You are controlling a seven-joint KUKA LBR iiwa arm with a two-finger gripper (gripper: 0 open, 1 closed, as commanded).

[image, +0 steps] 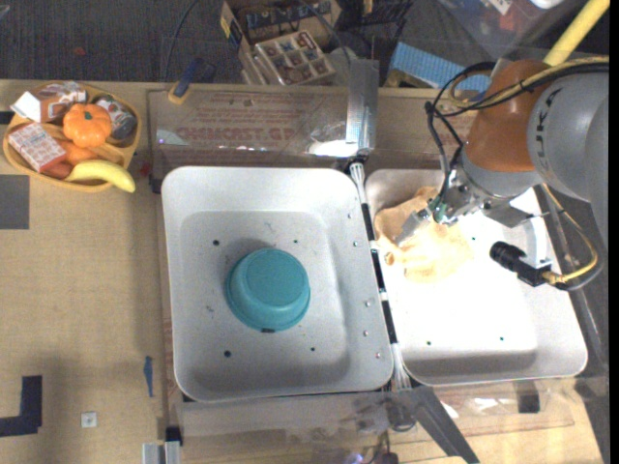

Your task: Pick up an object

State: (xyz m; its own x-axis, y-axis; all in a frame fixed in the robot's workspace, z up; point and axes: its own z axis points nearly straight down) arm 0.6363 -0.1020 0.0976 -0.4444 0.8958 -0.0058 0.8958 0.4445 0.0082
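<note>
Light: bright and even over my bench; the floor beyond lies dim.
Glare: my right bin washes out white.
Shadows: soft under the teal bowl.
Sharpness: slightly soft throughout.

bins: 2 | teal bowl: 1 | yellow cloth: 1 | fruit basket: 1
</note>
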